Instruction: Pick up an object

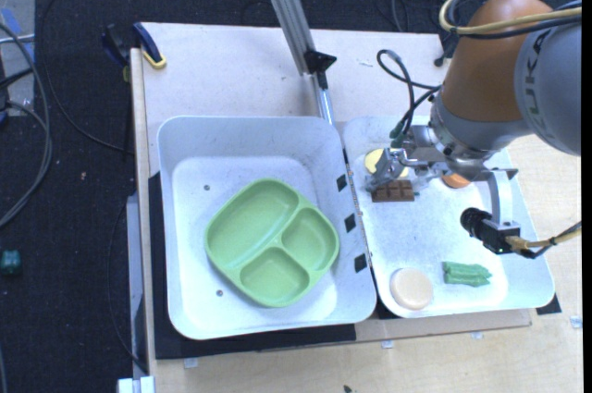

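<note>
The gripper point(396, 171), finger state impossible to tell, hovers over a brown chocolate bar point(392, 191) at the right bin's point(527, 294) far left, beside a yellow item point(374, 161); crowding could spoil the grasp.

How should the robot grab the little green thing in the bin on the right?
Probably from straight above, pinching across its short width near the middle. The green thing lies flat and long, running left to right on the right bin floor, with bare floor along both long sides. The round cream piece sits apart to its left.
</note>
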